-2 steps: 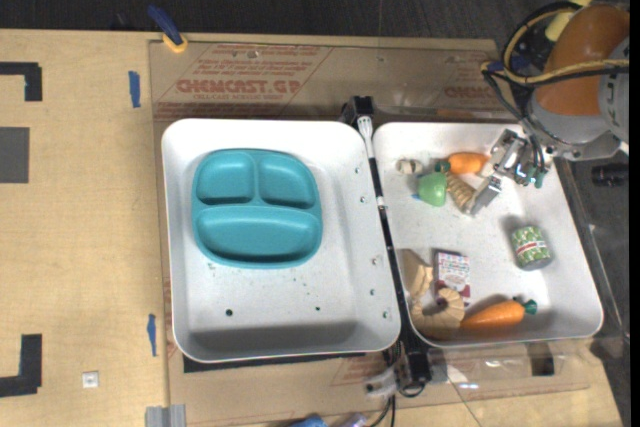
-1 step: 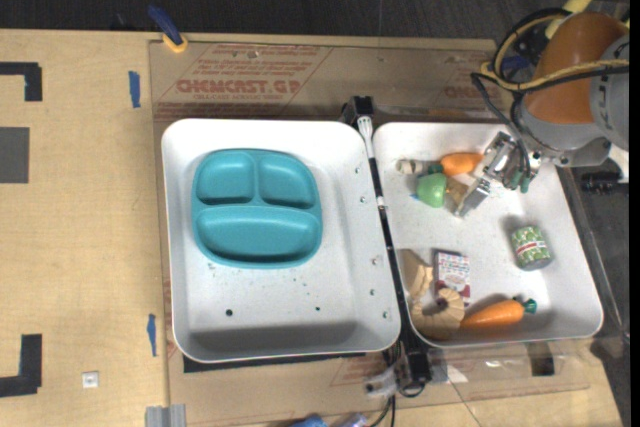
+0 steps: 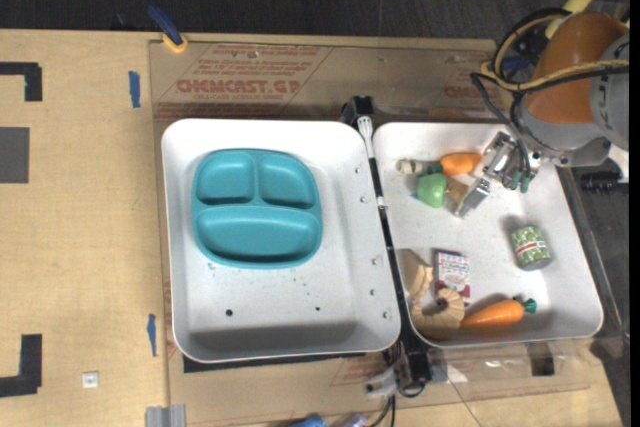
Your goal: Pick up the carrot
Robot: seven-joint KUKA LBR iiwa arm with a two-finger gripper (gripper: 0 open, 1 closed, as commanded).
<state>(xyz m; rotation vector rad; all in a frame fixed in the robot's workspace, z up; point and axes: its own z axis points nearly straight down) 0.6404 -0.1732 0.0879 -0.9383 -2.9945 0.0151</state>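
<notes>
Your gripper (image 3: 478, 187) is hovering upper right, fingers spread, holding nothing, beside an orange round toy (image 3: 460, 163). The long orange carrot with green top (image 3: 495, 313) is lying lower right; closing here, you are risking grabbing the wrong item.

From my seat, the claw (image 3: 478, 187) hangs over the far part of the right bin (image 3: 580, 260), the arm (image 3: 570, 85) reaching in from its right. Touching the claw's left side are a small round fruit (image 3: 431, 190) and another piece of toy food (image 3: 460, 162) just behind it. Near the claw's right and nearer to me lies a little can (image 3: 530, 246). Well in front, by the near wall, lies the carrot (image 3: 493, 313), with a small box (image 3: 451, 270) and a wooden piece (image 3: 417, 277) to its left. Far to the claw's left, the other bin (image 3: 190, 315) holds a divided tray (image 3: 258, 206).
</notes>
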